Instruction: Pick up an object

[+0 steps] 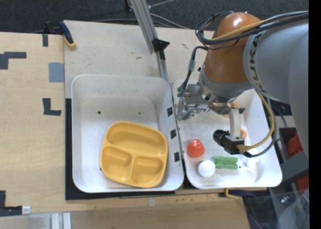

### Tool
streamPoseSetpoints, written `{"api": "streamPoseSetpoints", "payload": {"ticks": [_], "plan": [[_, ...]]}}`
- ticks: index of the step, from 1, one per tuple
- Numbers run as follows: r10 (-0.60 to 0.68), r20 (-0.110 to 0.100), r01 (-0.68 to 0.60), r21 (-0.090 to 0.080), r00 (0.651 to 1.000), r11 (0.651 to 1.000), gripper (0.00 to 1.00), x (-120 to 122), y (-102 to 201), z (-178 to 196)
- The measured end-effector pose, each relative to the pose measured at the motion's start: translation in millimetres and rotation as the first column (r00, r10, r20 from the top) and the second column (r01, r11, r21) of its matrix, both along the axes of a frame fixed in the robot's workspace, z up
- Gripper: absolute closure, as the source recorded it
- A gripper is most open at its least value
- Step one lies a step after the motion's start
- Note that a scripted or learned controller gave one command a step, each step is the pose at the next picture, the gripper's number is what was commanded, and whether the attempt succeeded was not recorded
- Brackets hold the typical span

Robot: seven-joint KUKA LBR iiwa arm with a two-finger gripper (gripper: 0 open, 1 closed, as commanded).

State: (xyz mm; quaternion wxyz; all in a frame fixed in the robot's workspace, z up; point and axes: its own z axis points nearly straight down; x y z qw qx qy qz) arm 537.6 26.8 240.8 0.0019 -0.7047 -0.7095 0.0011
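The arm hides the jaws [188,107], so their grip can't be told; a red tomato-like toy [195,147] sits round and glossy.

Red round object [195,147], white ball [206,168] and green pod-shaped item [225,162] clustered in right bin [268,175]; yellow compartment tray [134,153] flat in left bin [80,122].

Two shallow white bins [80,122] side by side on a wooden bench [30,122], blue-and-yellow clamp [67,34] at the bench's far edge, slanted metal pole [143,14]
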Motion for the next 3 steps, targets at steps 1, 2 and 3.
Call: {"api": "streamPoseSetpoints", "payload": {"ticks": [1,2,3], "plan": [[0.000,-0.001,0.000,-0.001,1.000,1.000,1.00,1,50,-19],[-0.002,0.001,0.002,-0.001,1.000,1.000,1.00,1,74,-22],[-0.005,0.001,0.005,-0.002,1.000,1.000,0.00,1,73,-22]]}}
